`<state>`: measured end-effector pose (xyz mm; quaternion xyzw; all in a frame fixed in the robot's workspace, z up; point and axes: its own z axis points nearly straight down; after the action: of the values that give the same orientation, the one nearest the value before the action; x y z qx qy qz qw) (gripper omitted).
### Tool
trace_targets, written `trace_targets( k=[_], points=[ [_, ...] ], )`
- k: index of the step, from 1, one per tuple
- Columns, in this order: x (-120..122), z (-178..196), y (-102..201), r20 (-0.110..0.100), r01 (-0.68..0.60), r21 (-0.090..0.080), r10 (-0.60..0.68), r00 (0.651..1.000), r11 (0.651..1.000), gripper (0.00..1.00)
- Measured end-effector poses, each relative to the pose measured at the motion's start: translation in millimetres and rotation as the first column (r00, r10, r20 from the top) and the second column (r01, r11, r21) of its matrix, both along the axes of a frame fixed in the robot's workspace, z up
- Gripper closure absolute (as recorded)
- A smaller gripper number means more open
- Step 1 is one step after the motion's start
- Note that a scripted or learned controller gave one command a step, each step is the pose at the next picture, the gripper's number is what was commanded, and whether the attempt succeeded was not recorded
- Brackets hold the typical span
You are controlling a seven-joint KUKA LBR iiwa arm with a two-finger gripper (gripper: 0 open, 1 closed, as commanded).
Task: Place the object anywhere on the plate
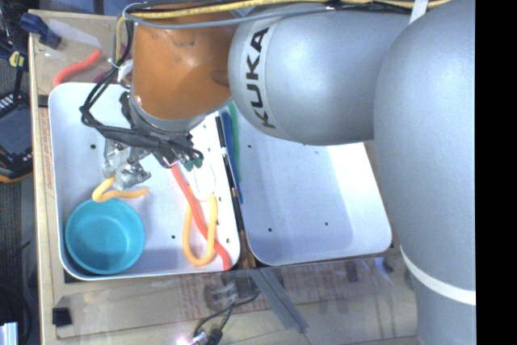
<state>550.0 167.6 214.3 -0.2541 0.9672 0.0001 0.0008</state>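
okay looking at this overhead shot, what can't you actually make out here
- Gripper: small and cluttered in the camera view; its state is unreadable.
- Left bin: its upper part lies under the orange band.
- Right bin: mostly covered by the grey arm.
- Yellow object: partly under the gripper, identity unclear.

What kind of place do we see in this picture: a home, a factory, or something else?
Probably a robotics lab or test bench. A big grey KUKA arm with an orange band reaches over two shallow white bins, and loose cables lie at the wooden bench edge beside a round blue bowl.
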Motion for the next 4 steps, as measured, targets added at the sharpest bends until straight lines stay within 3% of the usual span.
trace_targets(
  k=[1, 2, 3, 4],
  points=[
    [0, 0, 0, 0.0, 0.0, 0.0, 0.0, 1.0, 1.0, 0.0],
    [1, 11, 1, 0.003, -0.004, 0.0, 0.004, 1.0, 1.0, 1.0],
    [34, -8, -42, 0.001, -0.006, 0.0, 0.006, 1.0, 1.0, 1.0],
    [-13, 15, -52, -0.002, -0.349, -0.001, 0.349, 0.937, 0.937, 1.0]
  ],
)
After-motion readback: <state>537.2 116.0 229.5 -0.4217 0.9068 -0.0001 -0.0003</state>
